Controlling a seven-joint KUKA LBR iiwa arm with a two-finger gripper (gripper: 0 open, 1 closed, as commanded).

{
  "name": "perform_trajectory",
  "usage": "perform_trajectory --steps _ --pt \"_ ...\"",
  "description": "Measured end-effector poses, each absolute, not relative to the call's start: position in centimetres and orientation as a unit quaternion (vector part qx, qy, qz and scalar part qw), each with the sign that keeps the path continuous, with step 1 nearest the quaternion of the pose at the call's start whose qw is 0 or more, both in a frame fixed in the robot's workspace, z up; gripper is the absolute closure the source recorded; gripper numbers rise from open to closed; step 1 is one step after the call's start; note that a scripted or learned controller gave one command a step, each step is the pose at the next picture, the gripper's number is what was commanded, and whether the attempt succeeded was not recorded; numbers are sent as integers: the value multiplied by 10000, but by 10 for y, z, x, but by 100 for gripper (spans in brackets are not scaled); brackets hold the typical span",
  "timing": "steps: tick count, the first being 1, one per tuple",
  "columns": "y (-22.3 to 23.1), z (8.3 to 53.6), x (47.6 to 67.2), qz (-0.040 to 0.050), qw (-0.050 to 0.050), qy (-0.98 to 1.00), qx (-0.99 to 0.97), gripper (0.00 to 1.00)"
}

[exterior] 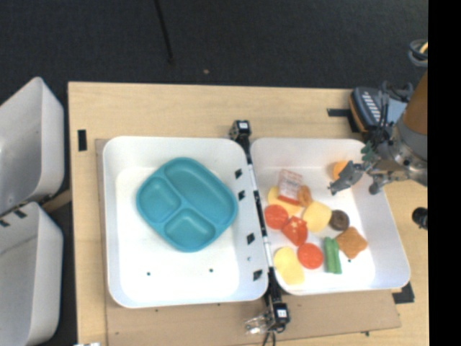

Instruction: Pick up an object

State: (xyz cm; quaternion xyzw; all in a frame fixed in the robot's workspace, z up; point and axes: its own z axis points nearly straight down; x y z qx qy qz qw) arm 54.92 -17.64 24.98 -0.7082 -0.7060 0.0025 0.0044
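The right bin [385,262] holds several toy foods: an orange piece [340,169], a clear packet [290,184], a red tomato [276,216], a red pepper [295,230], a yellow round piece [317,215], a brown ball [338,220], a brown bread piece [351,242], a green stick [331,255] and a yellow lemon [288,264]. My gripper [359,182] hangs over the bin's upper right part, open, with nothing between its fingers. Its left finger [343,180] is just below the orange piece.
The left bin [119,265] holds a teal divided plate [187,203]. A row of black clips [253,215] runs along the wall between the bins. White boxes [25,143] stand off the bench's left edge.
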Motion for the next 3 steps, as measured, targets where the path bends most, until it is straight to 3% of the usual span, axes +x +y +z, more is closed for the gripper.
perform_trajectory --steps 1,3 --pt "-176 255 551 -2 4 -7073 -7069 0" --pt "-173 131 554 17 6 -7067 -7075 0"
